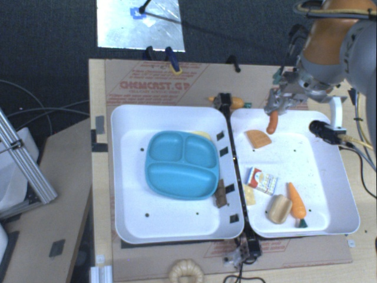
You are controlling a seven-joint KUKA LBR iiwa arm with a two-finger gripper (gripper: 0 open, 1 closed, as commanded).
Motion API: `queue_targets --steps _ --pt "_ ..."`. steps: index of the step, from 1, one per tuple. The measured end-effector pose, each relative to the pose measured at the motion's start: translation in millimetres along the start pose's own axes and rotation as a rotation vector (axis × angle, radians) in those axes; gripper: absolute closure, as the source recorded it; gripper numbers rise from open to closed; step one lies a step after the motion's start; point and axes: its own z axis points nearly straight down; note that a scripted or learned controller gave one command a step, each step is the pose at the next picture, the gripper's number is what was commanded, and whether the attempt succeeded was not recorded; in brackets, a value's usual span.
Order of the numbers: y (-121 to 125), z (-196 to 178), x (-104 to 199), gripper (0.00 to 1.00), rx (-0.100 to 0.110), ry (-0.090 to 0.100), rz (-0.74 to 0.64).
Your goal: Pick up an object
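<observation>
One small orange sausage-shaped piece (272, 122) hangs upright just beneath the claw (275, 107), its top end pinched between the fingers, lifted above the far edge of the right bin (344, 175). It looks light, smooth and stiff like toy plastic, so probably slippery; a hold nearer its middle would likely be safer than this tip grip. Below the claw and nearer the camera lie a tan wedge (258, 138), a printed packet (261, 180) and a carrot (296, 200).
</observation>
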Motion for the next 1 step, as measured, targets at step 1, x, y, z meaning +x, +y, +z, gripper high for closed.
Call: queue_targets --steps 1 --pt "-9.0 13.8 5.6 1.00 0.003 -0.001 0.001"
